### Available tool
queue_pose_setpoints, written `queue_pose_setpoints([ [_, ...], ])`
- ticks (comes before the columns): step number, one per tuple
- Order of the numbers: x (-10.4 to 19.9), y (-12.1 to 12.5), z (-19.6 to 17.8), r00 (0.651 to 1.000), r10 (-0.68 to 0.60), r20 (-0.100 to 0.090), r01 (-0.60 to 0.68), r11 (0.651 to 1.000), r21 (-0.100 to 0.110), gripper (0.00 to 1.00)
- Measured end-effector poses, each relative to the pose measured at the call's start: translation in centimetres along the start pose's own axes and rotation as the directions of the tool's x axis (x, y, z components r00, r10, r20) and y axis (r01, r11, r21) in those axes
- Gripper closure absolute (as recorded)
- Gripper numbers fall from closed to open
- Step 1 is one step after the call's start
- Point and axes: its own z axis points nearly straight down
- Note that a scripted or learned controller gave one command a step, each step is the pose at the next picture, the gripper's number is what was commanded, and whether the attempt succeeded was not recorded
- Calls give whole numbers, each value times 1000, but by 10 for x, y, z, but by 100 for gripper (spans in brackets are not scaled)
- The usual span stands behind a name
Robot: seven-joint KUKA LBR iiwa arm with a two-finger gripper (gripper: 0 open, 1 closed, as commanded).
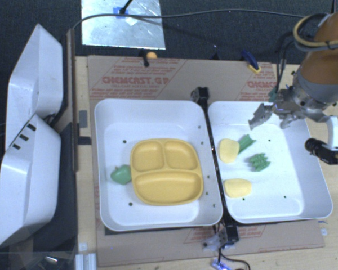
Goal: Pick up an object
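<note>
Candidates sit in the right bin (304, 201), centre-right of frame: a pale yellow piece (228, 150) by the bin's left wall, a green wedge (246, 142) touching its upper-right edge, a green leafy piece (259, 161) just beside them to the right, and a second yellow piece (237, 187) below, standing apart from the rest.

Gripper (272, 116) hovers over the top part of the right bin, above and right of the cluster. Fingers look spread, nothing between them, so open and empty. Arm comes in from the upper right of frame.

My read: still in approach, no grasp yet.

Advice for the step:
- Easiest target is probably the lower yellow piece: isolated, bare bin floor on all sides, so no finger collisions.
- Upper yellow piece is riskier: close to the bin wall on one side, wedge touching on the other. A finger could land on the wedge or clip the wall.
- Leafy piece looks small and irregular, likely to slip out.
- Centre over the target before descending, and close across its narrow axis.

Left bin (110, 207) holds a yellow divided tray (167, 170) with a green piece (121, 175) touching its left edge. Not reachable cheaply from the current pose, so skip.
</note>
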Motion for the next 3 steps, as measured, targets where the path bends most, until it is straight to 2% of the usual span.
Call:
queue_pose_setpoints([
  [2, -80, 20, 94, 1000, 3, 0, -3, 1000, 4, 0],
  [3, -90, -45, 54, 1000, 3, 2, -3, 1000, -3, 0],
])
